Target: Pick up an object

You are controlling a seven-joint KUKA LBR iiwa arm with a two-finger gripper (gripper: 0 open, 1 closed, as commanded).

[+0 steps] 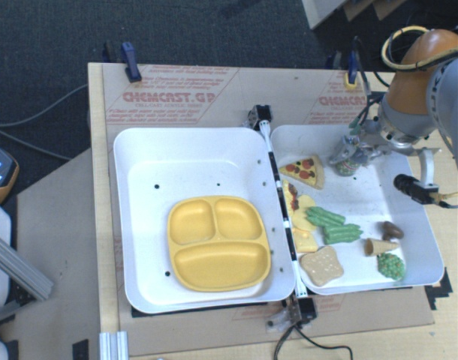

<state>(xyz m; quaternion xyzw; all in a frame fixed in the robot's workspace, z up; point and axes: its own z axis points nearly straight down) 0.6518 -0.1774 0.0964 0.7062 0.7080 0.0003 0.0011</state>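
Observation:
My gripper point(349, 158) is down in the far part of the right bin point(409, 231), just right of a toy pizza slice point(304, 170). Something small and greenish lies at its tip, too blurred to name. Toward the near side of that bin lie green bean pods point(332, 226), yellow pieces point(304, 231) by the dividing wall, a slice of toast point(322, 265), a brown mushroom point(382, 240) and a green broccoli floret point(392, 265). The grey arm with its orange band point(432, 51) comes in from the upper right.
The left bin point(139, 163) holds a yellow divided plate point(218, 242). A black cable fitting point(413, 188) hangs off the arm over the right bin's far right side. Blue clamps point(129, 60) hold the board at the back.

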